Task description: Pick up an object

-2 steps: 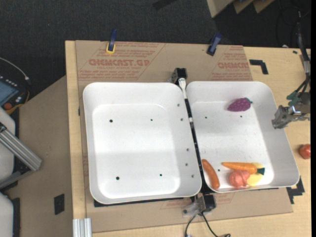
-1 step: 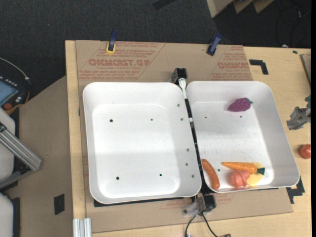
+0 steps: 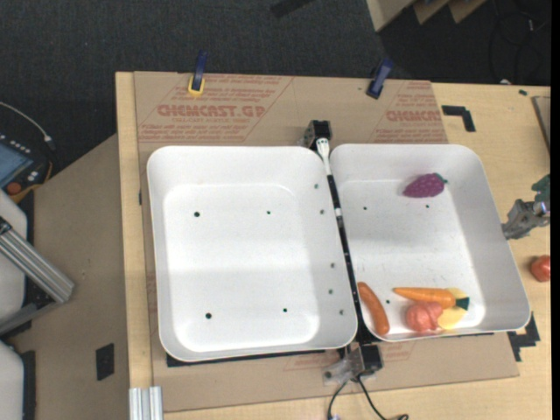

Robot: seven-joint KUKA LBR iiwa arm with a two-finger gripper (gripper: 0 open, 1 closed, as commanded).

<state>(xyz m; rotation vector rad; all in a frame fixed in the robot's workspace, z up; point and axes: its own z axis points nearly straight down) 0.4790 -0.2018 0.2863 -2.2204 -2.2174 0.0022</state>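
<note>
At three o'clock, a grey metal gripper (image 3: 525, 217) is seen beside the smooth right bin (image 3: 490, 234); its grip cannot be told. Bumpy purple grapes (image 3: 423, 185) lie at twelve.

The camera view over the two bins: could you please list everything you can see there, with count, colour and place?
White bins: two, white, side by side on the bench.
Toy grape bunch: one, purple, far part of the right bin.
Toy carrot: one, orange with a green top, near part of the right bin.
Toy sausage: one, orange-red, near left corner of the right bin.
Pink and yellow toy pieces: a small cluster, below the carrot; kind unclear.
Clamps: two, blue, on the cardboard's far edge.
Pincer: one, grey, at the right bin's right rim.
</note>
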